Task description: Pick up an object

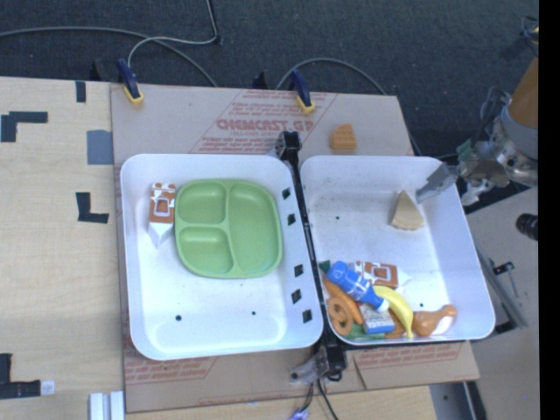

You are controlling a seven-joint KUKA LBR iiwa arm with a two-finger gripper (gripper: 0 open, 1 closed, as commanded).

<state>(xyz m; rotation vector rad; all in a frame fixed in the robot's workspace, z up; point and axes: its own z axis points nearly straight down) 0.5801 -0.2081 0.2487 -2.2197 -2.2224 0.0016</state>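
Tan wedge (406, 212) lies just beside the gripper (435, 185), toys (372, 300) heaped nearer.

The two shallow white plastic bins (140, 261) look smooth and faintly glossy. The green divided plastic tray (229, 228) at centre left is matt. Brown cardboard sheeting (219, 121) beneath looks dull, papery.

Arm (525, 121) cut by right edge; hand (435, 185) blurred, finger state unclear.

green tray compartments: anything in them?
Empty. The green tray lies flat in the left bin, and all three compartments show bare green. A small carton lies beside it, outside its rim.
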